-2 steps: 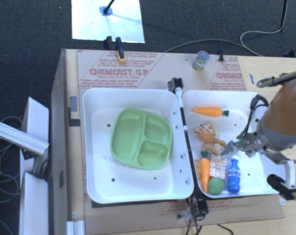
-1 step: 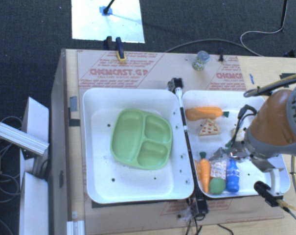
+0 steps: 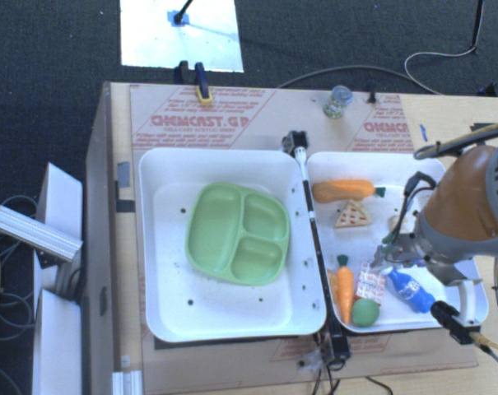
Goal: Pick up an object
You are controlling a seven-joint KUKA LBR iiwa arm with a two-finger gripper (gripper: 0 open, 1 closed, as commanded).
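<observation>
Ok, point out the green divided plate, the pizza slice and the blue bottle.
green divided plate [image 3: 237,234]: camera view, on the ridge between its compartments, in the left bin.
pizza slice [image 3: 351,215]: camera view, middle of the toy wedge, right bin.
blue bottle [image 3: 411,292]: camera view, on its body near the arm.

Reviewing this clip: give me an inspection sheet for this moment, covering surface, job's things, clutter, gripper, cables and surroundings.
Surface: bench covered with printed board, bearing a left bin and a right bin, side by side.
Job's things: in the right bin, a long orange vegetable, a pizza slice toy, a carrot, a green ball, a clear packet and a blue bottle. In the left bin, a green divided plate.
Clutter: small jar and a blue-and-yellow clamp on the bench's far edge.
Gripper: gripper low over the right bin, near the packet; finger state unclear.
Cables: one trailing on the floor at upper right.
Surroundings: dark carpet, a white sheet on the floor.
</observation>
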